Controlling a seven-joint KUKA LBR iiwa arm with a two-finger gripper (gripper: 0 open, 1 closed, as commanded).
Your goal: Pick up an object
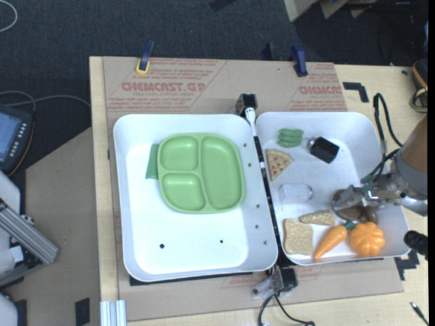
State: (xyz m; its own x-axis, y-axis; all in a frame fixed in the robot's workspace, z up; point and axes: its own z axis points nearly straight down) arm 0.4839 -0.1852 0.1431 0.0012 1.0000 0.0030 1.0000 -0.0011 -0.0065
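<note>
White bins, two. Right bin (pixel 360 124), near to far: one bread slice (pixel 298 237), one carrot (pixel 330 241), one pumpkin (pixel 367 239), one cracker (pixel 318 217), tool (pixel 348 200) low just above them, grip state unclear; one pizza slice (pixel 277 162), one black block (pixel 323 149), one green stack (pixel 290 137). Left bin (pixel 136 182): one green divided plate (pixel 201 172).

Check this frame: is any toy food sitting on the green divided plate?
No. The green divided plate lies bare in the left bin; the toy foods, such as the carrot, lie in the right bin.

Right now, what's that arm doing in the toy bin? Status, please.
Gripper low in right white bin, nothing seen held. Orange toy pumpkin and orange toy carrot just below it. Tan cracker piece beside.
</note>
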